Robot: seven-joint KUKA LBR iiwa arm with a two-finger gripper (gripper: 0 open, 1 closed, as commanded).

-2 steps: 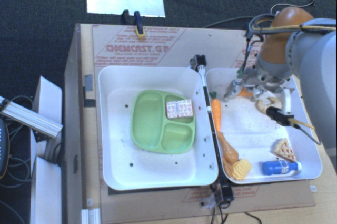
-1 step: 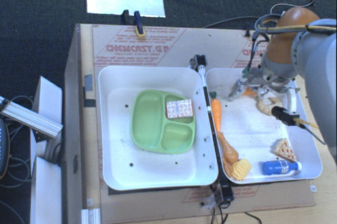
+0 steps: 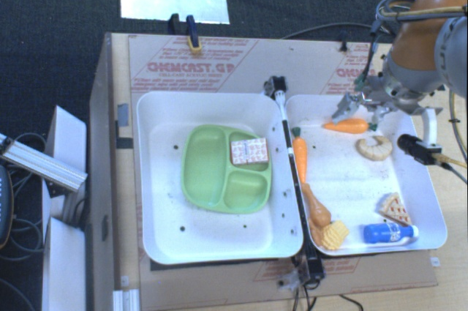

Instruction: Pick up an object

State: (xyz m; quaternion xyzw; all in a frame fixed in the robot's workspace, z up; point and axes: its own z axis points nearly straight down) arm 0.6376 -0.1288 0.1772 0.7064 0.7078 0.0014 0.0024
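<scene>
Lying just under the pincer (image 3: 360,112): carrot (image 3: 347,126).

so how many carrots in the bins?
2, both in the right bin: one carrot at the far side beneath the gripper, another carrot along the left wall.

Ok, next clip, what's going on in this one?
A robot arm reaches in over the right bin, its gripper low over the far end, right by a small carrot. Nothing looks lifted yet. That bin also holds a second carrot, a croissant, a waffle piece and a blue bottle. The left bin holds a green divided plate bearing a cracker.
</scene>
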